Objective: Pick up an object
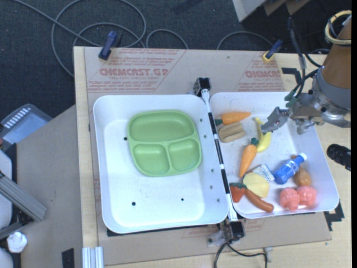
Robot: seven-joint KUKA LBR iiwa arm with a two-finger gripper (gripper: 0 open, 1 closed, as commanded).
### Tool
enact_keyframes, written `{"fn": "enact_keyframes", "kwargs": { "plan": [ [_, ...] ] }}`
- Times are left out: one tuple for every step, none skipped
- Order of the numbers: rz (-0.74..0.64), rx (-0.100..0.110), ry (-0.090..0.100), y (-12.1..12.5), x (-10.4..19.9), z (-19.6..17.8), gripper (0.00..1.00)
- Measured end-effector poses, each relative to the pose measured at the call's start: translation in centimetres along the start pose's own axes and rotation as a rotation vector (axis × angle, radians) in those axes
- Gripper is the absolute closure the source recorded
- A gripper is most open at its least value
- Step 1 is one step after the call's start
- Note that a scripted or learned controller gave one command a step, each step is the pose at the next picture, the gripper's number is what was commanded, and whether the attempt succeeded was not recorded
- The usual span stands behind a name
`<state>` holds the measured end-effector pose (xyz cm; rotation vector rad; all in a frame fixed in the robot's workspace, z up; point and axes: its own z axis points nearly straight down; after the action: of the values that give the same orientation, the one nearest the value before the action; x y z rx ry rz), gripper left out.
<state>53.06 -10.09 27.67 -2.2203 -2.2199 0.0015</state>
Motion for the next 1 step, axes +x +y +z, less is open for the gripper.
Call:
{"fn": "enact_keyframes", "kwargs": {
  "plan": [
    [0.001,0.000,0.000,2.56,-0.24,8.25,0.00]
  ]
}}
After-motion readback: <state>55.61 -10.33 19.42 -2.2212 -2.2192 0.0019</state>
